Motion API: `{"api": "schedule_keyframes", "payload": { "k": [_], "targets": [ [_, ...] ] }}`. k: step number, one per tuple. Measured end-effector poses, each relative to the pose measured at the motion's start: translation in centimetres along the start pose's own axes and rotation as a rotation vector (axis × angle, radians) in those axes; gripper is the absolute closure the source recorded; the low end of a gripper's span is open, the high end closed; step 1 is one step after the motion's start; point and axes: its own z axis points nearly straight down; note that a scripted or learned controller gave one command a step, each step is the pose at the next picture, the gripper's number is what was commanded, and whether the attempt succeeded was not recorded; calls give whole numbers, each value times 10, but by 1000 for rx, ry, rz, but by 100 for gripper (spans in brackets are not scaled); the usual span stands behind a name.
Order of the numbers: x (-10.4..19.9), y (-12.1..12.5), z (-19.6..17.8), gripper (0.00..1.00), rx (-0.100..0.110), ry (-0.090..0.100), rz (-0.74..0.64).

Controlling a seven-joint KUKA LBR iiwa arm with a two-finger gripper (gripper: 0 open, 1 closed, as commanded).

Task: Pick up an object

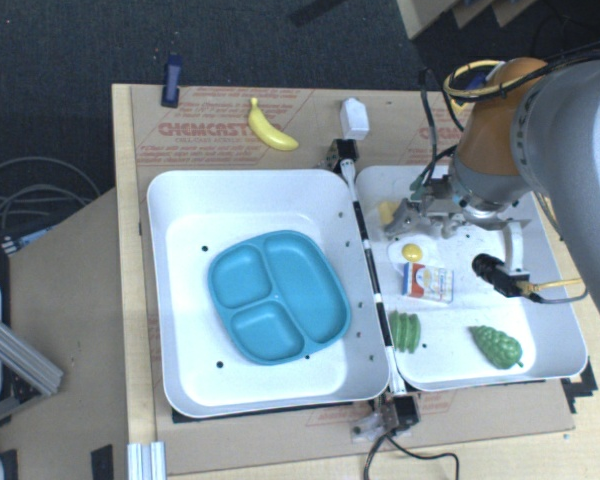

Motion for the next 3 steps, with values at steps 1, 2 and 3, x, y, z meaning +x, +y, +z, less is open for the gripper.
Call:
{"api": "schedule_keyframes", "payload": {
  "k": [1, 2, 3],
  "targets": [
    [-4, -35, 11, 0, 7, 3, 4],
    [-2, -56, 11, 0, 7, 3, 4],
    [-2, -55, 0, 100, 4, 3, 3]
  ]
}}
